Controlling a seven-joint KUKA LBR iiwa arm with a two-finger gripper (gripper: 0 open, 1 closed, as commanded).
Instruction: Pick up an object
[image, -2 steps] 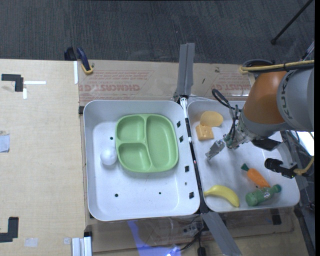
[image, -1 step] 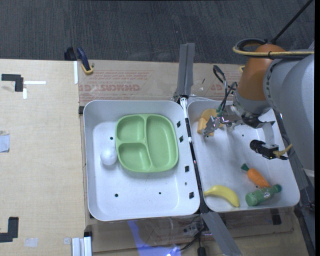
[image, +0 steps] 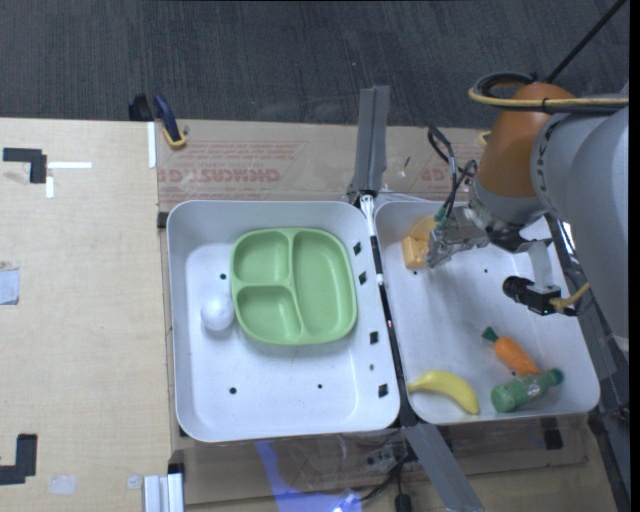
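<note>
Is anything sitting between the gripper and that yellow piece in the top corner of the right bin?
Nothing visible does. The gripper is down right beside the yellow piece near the right bin's upper left corner. The banana, carrot and green bottle lie far off, toward the bin's lower edge.

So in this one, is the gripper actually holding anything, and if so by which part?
It cannot be told. The gripper is down in the right bin, right against a yellow object near the bin's far left corner, but the view doesn't show that object between its fingers.
</note>
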